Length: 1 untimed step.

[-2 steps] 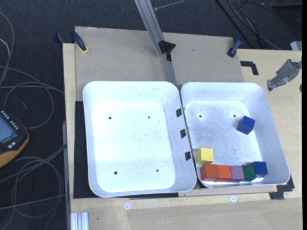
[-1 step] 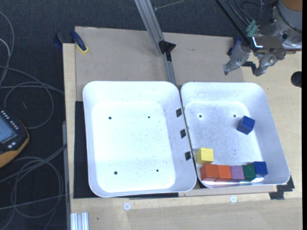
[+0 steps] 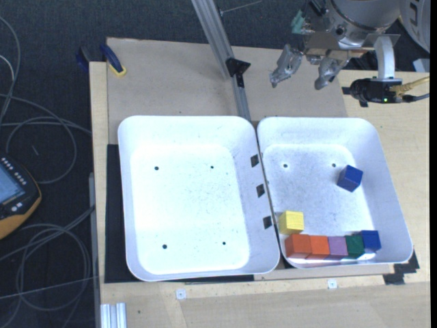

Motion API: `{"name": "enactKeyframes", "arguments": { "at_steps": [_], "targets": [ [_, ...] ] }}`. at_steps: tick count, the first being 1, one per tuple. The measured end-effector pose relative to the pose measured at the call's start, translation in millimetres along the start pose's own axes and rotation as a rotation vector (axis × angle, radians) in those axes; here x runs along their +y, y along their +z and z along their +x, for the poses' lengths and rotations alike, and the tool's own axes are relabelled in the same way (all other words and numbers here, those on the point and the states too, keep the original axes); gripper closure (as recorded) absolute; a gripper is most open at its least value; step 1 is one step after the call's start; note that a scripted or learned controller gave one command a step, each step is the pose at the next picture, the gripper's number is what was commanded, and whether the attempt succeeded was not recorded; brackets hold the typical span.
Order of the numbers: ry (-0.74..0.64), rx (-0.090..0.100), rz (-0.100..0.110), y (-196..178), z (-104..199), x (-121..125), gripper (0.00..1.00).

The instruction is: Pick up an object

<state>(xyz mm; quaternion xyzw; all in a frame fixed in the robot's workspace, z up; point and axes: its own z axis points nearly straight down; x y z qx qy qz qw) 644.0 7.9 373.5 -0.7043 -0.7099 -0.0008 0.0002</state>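
My gripper (image 3: 302, 75) hangs high above the back edge of the right bin (image 3: 382, 152), open, with nothing between its two fingers. In that bin a blue cube (image 3: 350, 178) lies alone near the middle right. A yellow cube (image 3: 293, 221) sits near the front left. Along the front wall runs a row of blocks: red (image 3: 298, 245), orange (image 3: 319, 244), purple (image 3: 338, 245), green (image 3: 354, 244) and a second blue one (image 3: 371, 240).
The left bin (image 3: 136, 149) lies beside the right one, with small black clips (image 3: 259, 190) along the shared edge. A slanted metal rod (image 3: 218, 39) rises behind the bins. A blue and yellow clamp (image 3: 113, 59) sits at the bench's back left corner.
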Motion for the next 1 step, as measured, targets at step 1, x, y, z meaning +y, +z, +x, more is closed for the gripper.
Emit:
{"name": "enactKeyframes", "arguments": {
  "at_steps": [1],
  "targets": [
    [0.006, -0.001, -0.009, -66.9, -5.1, -20.7, 0.0]
  ]
}}
